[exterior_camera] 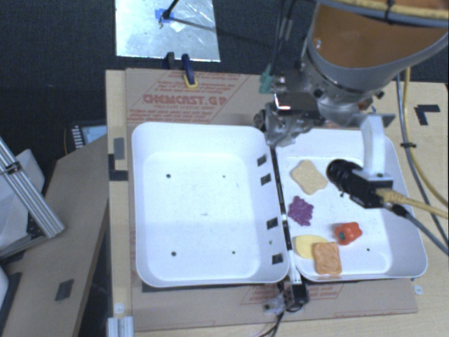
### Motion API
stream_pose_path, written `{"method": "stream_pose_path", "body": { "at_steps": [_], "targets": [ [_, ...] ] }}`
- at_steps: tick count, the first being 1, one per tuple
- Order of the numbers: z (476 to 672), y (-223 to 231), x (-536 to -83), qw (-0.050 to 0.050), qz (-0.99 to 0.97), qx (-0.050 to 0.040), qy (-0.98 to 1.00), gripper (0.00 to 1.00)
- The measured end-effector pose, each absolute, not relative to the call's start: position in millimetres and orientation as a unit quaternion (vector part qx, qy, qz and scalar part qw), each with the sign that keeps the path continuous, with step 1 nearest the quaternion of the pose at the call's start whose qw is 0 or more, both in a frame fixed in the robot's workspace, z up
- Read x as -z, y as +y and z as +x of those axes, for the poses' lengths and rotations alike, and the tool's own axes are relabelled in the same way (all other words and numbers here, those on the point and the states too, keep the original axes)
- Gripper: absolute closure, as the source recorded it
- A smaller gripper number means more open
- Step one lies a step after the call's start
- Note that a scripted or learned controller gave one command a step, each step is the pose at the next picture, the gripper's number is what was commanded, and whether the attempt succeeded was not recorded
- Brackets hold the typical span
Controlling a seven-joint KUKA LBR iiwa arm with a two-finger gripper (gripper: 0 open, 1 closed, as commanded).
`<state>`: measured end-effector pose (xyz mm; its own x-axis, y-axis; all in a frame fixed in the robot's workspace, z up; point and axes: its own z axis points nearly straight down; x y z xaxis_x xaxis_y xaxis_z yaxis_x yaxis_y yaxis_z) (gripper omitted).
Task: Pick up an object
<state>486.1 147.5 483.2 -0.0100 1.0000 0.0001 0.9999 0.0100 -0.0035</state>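
White right bin (410, 255) with purple grapes (301, 210), red pepper (347, 232), cracker (309, 176); fingers' (280, 133) state unclear.

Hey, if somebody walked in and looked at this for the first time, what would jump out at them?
Probably the big grey and orange arm looming over the right bin, its claw at that bin's upper left corner. Next, the bright toy foods clustered there: a red pepper, purple grapes and a tan cracker.

My arm (372, 41) is reaching in from the right, its orange band showing above the wrist. My gripper (284, 128) is hanging over the right bin's (414, 258) near-left corner.
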Motion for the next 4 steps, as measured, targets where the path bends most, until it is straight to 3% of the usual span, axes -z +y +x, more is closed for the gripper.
{"method": "stream_pose_path", "body": {
  "at_steps": [1,2,4],
  "targets": [
    [488.8,201.2,-489.6,0.000,-0.704,0.0018,-0.711,1.00],
    [528.3,235.8,-537.8,-0.002,-0.705,0.0041,-0.709,1.00],
    [527.3,234.1,-557.7,-0.001,-0.704,0.0037,-0.710,1.00]
  ]
}}
